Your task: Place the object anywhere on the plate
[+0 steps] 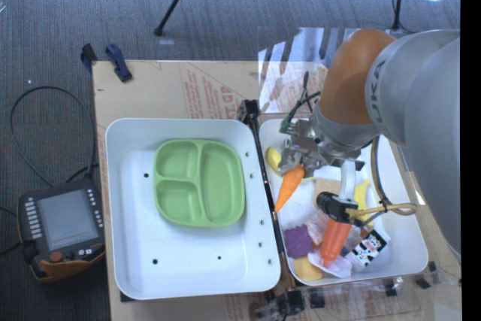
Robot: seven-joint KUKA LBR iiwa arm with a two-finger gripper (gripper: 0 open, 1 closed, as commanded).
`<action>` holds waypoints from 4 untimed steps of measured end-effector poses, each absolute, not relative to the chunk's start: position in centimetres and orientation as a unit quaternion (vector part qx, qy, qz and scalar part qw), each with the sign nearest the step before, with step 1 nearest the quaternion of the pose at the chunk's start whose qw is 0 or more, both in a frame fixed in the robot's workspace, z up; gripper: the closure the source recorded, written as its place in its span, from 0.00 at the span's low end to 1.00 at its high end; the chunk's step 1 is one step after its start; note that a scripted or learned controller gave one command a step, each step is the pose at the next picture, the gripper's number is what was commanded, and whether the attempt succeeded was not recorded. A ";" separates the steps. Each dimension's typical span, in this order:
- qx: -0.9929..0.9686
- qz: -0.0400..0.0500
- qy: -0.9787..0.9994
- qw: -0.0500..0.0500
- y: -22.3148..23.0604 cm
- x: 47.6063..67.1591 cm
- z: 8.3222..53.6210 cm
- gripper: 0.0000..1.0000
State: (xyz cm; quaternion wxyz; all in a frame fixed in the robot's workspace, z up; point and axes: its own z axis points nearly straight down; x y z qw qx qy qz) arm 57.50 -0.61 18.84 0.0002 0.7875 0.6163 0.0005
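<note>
End effector (301, 162) sits over the right bin (409, 248), clenched on the top of a toy carrot (288, 188) — carrot hangs below it, tip down near the divider between bins. Green sectioned plate (200, 182) lies to its left in the left bin (131, 252), nothing on it, so the carry and drop look still to do. Purple toy (298, 240) and orange bottle (333, 237) sit below in the pile. Table (161, 90) is brown board; grey carpet, teach pendant (64, 222) on the floor.
</note>
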 end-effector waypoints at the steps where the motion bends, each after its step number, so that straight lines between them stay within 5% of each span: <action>1: 0.787 -0.002 0.617 -0.002 -0.6 57.3 18.7 0.00; 2: 0.786 -0.003 0.619 -0.004 -0.5 57.3 19.5 1.00; 3: 0.786 -0.004 0.619 -0.004 -0.5 57.3 19.5 0.00; 4: 0.786 -0.004 0.619 -0.004 -0.5 57.3 19.5 0.00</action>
